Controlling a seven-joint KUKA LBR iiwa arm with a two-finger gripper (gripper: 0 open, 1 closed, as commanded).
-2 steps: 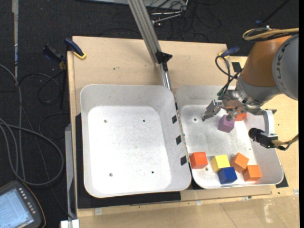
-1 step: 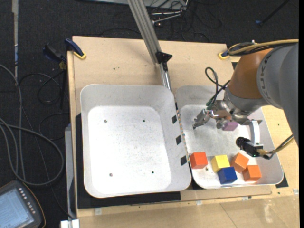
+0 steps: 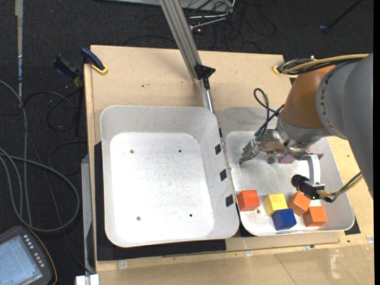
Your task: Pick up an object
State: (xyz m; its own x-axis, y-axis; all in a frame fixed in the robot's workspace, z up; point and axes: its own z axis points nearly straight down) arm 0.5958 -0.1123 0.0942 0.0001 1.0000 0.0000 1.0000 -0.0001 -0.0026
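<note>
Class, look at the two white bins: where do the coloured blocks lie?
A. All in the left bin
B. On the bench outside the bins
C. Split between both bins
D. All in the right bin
D: the orange blocks, yellow block and blue block all sit along the near edge of the right bin.

A robotics lab: bench [image 3: 178, 76] with bins, floor cables [image 3: 35, 159].

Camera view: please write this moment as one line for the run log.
arm: over right bin | blocks: three orange, one yellow, one blue, near front wall | held: cannot tell
</note>
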